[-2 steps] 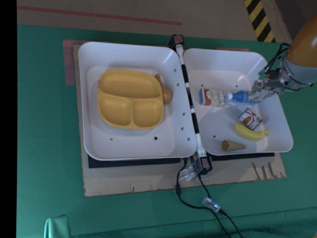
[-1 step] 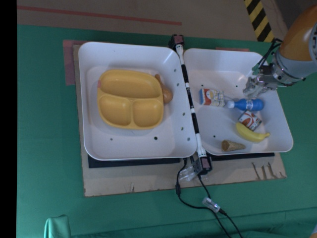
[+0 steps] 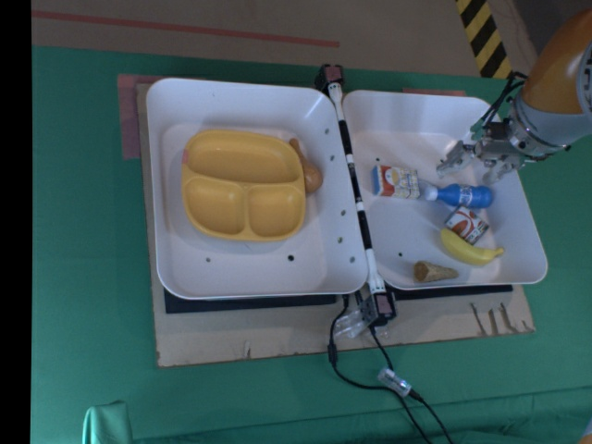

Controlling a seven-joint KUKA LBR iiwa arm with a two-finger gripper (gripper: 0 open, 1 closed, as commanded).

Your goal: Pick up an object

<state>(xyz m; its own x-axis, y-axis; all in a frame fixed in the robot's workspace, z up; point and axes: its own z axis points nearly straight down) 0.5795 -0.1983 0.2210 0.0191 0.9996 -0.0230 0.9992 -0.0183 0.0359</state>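
White bins are sitting side by side on the green-covered desk [image 3: 92, 248]. Left bin [image 3: 185, 276] is holding a yellow divided tray [image 3: 243, 183] with a brownish item [image 3: 312, 176] tucked at its right edge, partly hidden.

Right bin [image 3: 527, 257] is carrying the candidates: a small carton [image 3: 395, 181], a blue bottle [image 3: 460, 195] lying on its side just beside it, a red-and-white can [image 3: 465, 224] near the bottle, a banana [image 3: 470, 248] touching or almost touching the can, and a cone [image 3: 433, 271] lying apart near the front wall.

The arm is reaching in from the right. The tool [image 3: 483, 158] is hovering over the rear right part of the right bin, fingers looking spread, nothing showing between them. It is sitting just above the bottle's far end, so the bottle is probably the nearest target.

Risks, judged from layout:
- Bottle is lying round side up, so it is likely rolling away if the fingers are closing off-centre.
- Can and banana are crowding each other, so a descent there is risking a double contact or a shove instead of a grasp.
- Bottle cap end is close to the carton, so a finger could be landing on the carton.
- Cone is lying low and tapered, likely slipping out.
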